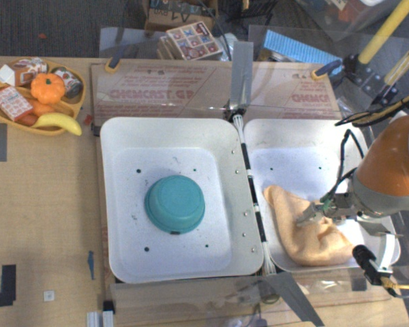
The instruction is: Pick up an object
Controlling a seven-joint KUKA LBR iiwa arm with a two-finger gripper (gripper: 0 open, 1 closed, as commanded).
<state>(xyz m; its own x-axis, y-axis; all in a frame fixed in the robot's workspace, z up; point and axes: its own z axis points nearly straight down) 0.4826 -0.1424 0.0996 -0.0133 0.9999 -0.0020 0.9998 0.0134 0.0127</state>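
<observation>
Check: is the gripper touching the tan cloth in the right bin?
Touching. The camera view shows the gripper tips pressed into the tan cloth, no gap visible.

Fixed overhead camera looks slantwise onto both bins [116, 182].

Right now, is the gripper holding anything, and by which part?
Cannot be told. The gripper is down on the tan cloth in the right bin, near its middle.

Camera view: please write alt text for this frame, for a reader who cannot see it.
The arm's tool is down on a tan cloth lying in the right white bin. An upside-down teal bowl sits in the left white bin. A yellow dish of toy fruit rests on the bench at far left.
</observation>
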